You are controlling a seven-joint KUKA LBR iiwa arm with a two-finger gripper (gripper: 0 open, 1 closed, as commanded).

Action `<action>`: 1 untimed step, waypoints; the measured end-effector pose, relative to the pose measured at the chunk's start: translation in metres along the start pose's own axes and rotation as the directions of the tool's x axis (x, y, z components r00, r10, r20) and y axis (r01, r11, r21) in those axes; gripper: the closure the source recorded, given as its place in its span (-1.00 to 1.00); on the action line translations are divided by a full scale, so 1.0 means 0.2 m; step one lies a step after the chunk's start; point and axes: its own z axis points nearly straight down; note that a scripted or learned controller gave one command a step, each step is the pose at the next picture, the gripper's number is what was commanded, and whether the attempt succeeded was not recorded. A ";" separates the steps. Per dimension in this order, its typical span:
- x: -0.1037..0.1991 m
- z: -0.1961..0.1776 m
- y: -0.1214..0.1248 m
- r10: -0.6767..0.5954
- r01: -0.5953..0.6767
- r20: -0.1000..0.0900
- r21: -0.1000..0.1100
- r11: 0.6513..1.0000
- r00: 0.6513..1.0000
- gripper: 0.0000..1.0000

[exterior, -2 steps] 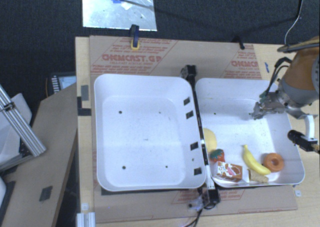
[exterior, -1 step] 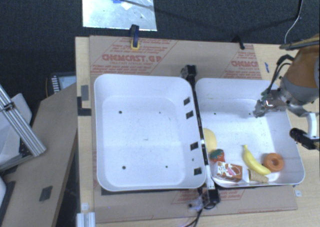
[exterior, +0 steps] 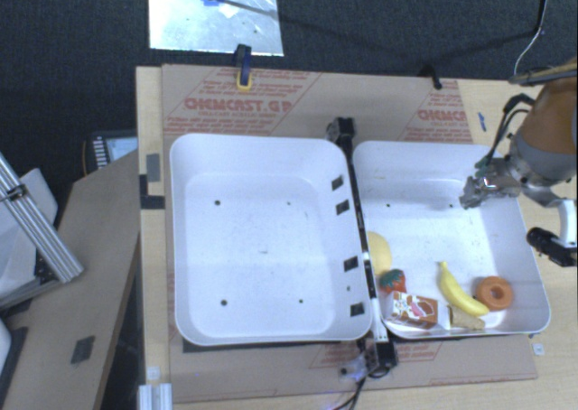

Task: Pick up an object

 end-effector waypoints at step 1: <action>0.00 -0.05 0.01 -0.003 0.003 0.001 -0.003 1.000 1.000 1.00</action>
